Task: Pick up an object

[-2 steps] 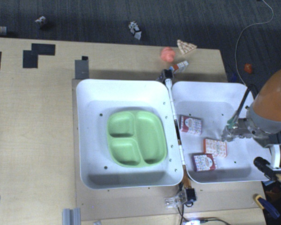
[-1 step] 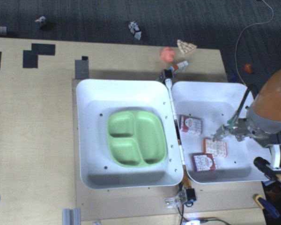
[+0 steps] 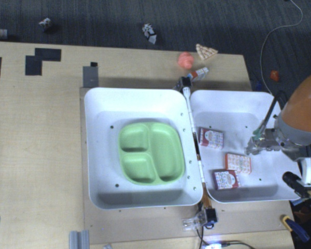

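- Right bin (image 3: 233,107) holds three small red-and-white cartons, all loose on the floor, none touching another.
- Gripper (image 3: 255,145) sits low at the right side of that bin, hung from the grey arm with its orange band (image 3: 305,104). Whether it is spread or closed: cannot tell, too small and blurred. Nothing is seen in its hold.
- Key relation: middle carton (image 3: 238,163) lies just left of and a little nearer the camera than the gripper; it is the closest candidate. Its long axis runs roughly across the bin, slightly tilted.
- Upper carton (image 3: 211,138) lies further left, near the dividing wall between the bins; lower carton (image 3: 226,179) lies close to the bin's near wall.
- Judgement: the middle carton offers the most open floor on all sides; the other two crowd walls, which leaves less room for a descent.
- Left bin (image 3: 98,139) carries a green divided tray (image 3: 150,152), well apart from the gripper.
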{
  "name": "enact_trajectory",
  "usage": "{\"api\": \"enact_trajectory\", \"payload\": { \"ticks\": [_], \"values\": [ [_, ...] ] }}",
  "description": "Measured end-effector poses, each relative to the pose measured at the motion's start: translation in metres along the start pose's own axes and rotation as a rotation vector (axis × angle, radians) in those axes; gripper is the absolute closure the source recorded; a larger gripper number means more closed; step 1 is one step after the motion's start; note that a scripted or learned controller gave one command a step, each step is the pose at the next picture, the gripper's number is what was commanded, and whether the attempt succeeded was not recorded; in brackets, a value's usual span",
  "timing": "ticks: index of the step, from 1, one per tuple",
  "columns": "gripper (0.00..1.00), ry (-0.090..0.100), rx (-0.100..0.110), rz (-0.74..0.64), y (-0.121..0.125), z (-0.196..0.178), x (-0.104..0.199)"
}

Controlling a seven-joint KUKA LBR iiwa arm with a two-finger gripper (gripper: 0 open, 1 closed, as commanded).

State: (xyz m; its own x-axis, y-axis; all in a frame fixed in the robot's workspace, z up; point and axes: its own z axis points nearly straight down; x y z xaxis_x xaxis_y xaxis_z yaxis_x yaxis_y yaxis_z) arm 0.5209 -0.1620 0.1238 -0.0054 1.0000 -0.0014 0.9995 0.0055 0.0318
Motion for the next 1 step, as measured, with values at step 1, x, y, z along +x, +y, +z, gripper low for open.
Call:
{"api": "enact_trajectory", "payload": {
  "ticks": [1],
  "values": [
    [0.00,0.000,0.000,0.000,0.0000,0.0000,0.0000]
  ]
}}
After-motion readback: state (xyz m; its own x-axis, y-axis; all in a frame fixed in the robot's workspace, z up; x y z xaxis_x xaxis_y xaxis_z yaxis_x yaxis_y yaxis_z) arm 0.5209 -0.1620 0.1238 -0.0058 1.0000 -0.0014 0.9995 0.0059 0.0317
